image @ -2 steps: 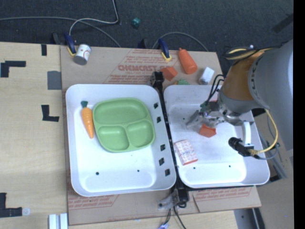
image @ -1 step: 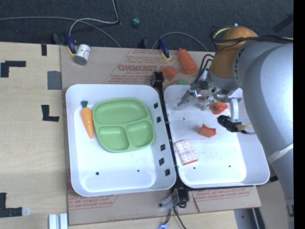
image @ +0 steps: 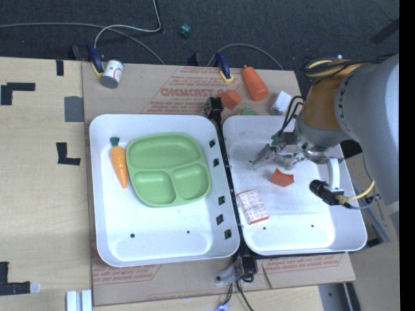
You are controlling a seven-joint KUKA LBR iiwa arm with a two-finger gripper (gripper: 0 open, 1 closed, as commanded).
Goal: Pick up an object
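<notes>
- Objects for picking lie in the right white bin: a small orange-red wedge-shaped block near the middle and a flat pink-and-white patterned packet toward the near left corner.
- My claw hangs low over that bin, just above and left of the orange-red block; its thin metal fingers point left and stand apart, with nothing between them.
- My grey arm with its orange band comes in from the right.
- In the left white bin rests a light green plastic divided plate, and just beside its left edge a small orange toy carrot with a green top.
- On the cardboard behind the bins lie an orange cone-shaped toy, a small orange block, a white cube and a small white cylinder.
</notes>
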